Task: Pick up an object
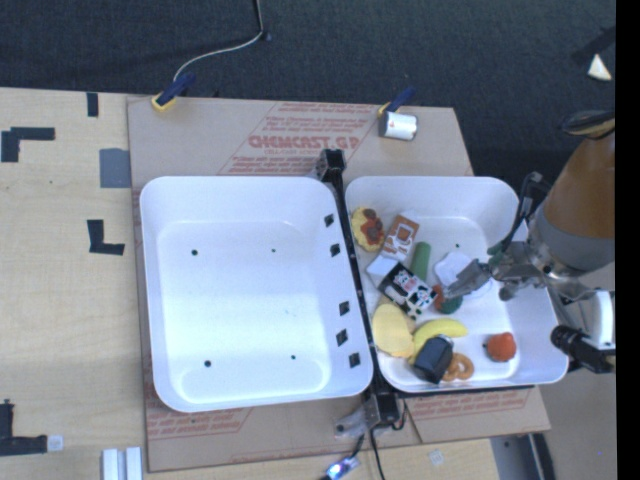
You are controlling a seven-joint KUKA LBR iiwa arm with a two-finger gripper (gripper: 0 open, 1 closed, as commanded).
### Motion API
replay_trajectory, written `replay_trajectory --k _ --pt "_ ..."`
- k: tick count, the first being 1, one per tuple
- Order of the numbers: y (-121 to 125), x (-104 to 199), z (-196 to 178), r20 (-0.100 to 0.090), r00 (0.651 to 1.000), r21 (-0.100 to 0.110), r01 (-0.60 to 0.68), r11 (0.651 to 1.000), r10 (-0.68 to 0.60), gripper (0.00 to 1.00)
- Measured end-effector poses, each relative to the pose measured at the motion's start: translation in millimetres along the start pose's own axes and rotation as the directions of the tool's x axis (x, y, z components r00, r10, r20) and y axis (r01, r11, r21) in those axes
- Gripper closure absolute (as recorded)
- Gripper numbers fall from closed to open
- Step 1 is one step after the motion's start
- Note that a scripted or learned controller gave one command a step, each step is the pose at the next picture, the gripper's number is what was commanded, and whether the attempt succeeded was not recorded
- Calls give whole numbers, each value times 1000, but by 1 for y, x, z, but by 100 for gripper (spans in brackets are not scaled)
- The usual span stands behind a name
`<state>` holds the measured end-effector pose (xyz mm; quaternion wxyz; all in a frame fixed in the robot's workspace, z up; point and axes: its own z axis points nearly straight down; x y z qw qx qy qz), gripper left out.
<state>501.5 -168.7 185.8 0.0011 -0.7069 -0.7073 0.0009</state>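
The right bin [470, 193] holds a heap of small items. Among them are a yellow and red toy [366, 226], an orange and white box [402, 233], a green cylinder [421, 259], a white piece [452, 265], a black and white box [405, 287], a yellow lump [391, 330], a banana [441, 328], a dark blue object [433, 359] and a red fruit [500, 346]. My gripper [458, 284] reaches in from the right, low over the bin's middle, just below the white piece and right of the black and white box. Nothing visibly hangs from it.
The left bin [240, 193] lies beside the right one, their walls meeting at a black divider [343, 268]. Both rest on a cardboard sheet [290, 138] that carries a small white device [400, 125] and blue clips. The arm's orange band [590, 183] sits above the bin's right rim.
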Motion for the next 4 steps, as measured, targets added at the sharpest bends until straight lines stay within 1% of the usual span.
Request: replay_trajectory --k 1,2,3,4 --pt "34 9 78 2 1000 -6 -1 1000 1 0" --pt "33 11 72 -1 1000 -1 0 1000 0 100" --pt "72 35 21 1 1000 -8 5 1000 -5 100" --pt "130 107 0 1 1000 -7 9 1000 -9 100"
